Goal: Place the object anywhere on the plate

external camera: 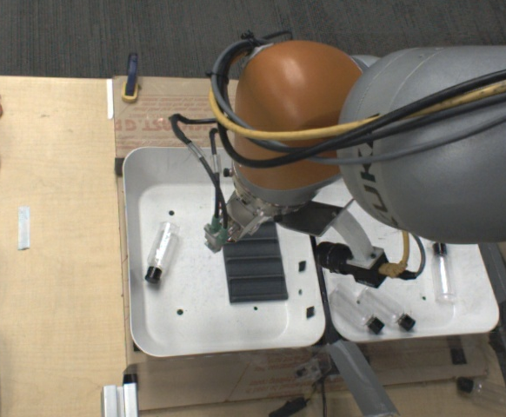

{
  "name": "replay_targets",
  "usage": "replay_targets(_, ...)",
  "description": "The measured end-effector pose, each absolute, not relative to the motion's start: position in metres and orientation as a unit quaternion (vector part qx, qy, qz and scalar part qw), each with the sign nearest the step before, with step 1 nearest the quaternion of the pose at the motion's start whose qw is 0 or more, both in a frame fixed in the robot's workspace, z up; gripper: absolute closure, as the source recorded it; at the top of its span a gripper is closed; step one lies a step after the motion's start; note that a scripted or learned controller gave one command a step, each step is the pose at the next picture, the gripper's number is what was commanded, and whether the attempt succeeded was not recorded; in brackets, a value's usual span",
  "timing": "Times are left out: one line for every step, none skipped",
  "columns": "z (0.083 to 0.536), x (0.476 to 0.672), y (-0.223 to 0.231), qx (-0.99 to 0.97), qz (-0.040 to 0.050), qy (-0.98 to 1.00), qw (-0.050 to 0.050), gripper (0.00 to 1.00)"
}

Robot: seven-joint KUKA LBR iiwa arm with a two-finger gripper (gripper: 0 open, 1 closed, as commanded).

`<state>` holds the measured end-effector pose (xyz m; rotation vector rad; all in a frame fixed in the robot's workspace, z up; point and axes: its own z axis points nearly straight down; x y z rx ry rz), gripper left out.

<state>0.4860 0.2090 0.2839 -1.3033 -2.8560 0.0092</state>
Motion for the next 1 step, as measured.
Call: replay_targets(0.2961,0.4953,0.2110,-0.394,0.0015,-0.919,0.000,1.00)
